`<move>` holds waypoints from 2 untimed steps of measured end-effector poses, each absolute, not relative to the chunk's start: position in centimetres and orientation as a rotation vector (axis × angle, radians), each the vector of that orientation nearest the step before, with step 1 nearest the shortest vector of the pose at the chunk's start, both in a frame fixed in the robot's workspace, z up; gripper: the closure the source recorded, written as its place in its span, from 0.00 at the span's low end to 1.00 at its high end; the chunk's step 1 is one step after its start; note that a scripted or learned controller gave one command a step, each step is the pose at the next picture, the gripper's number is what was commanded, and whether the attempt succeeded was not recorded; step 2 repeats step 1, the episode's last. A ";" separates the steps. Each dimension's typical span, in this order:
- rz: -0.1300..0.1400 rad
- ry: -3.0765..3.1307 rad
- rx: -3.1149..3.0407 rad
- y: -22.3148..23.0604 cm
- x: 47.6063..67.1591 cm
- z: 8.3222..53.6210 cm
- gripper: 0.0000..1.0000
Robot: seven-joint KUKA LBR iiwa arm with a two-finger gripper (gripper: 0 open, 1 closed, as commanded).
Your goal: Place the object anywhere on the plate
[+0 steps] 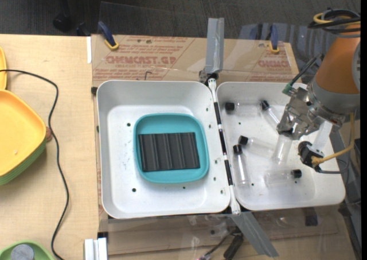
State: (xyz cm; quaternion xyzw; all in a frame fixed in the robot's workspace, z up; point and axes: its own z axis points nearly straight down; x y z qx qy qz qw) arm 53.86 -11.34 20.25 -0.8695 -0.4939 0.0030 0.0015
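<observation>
The tool [285, 128] is hovering over the right bin [252, 196], its state unclear, while clear tubes [241, 164] are lying there, at three o'clock from the teal plate [171, 124].

plate [171, 148]: teal, ribbed dark centre | flat | left bin [114, 184] middle

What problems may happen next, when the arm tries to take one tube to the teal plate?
1. The clear tubes are see-through on the white right bin, so a grasp may miss.
2. The pincer hangs over several close tubes and might nudge them.
3. The bin rims lie between it and the teal plate.
</observation>
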 end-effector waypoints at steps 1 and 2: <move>0.009 -1.550 -2.729 -11.3 53.9 20.3 0.00; 0.009 -1.550 -2.729 -11.3 53.9 20.3 0.00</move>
